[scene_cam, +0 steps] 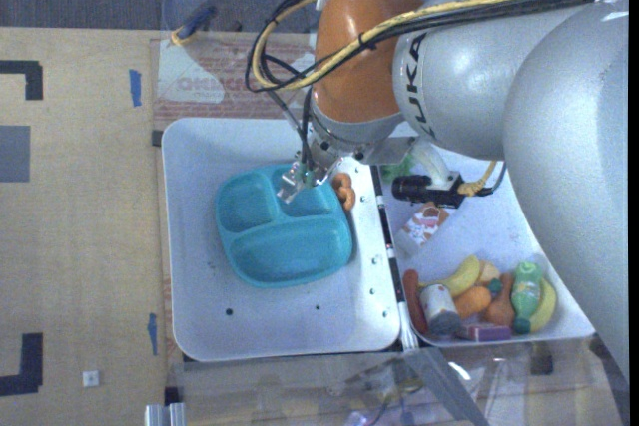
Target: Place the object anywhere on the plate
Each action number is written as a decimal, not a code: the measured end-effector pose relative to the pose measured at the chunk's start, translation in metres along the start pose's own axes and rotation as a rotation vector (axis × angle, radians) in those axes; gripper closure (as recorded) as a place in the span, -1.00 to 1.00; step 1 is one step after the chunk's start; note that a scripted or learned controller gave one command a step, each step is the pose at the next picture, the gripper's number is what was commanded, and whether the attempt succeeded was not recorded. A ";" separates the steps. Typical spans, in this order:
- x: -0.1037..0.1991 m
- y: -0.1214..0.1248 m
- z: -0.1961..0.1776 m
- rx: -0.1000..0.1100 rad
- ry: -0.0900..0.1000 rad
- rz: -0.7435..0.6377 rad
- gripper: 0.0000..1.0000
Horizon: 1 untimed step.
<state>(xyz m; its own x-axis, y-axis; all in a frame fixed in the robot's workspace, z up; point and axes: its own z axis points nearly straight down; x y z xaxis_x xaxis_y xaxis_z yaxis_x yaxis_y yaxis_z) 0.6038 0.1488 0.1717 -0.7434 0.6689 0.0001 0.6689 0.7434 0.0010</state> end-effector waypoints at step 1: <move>0.033 0.064 0.077 -0.016 -0.008 0.128 1.00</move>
<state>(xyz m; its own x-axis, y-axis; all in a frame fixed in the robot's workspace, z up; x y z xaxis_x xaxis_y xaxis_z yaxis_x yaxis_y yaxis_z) 0.6219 0.2182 0.0944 -0.6519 0.7583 -0.0065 0.7581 0.6519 0.0171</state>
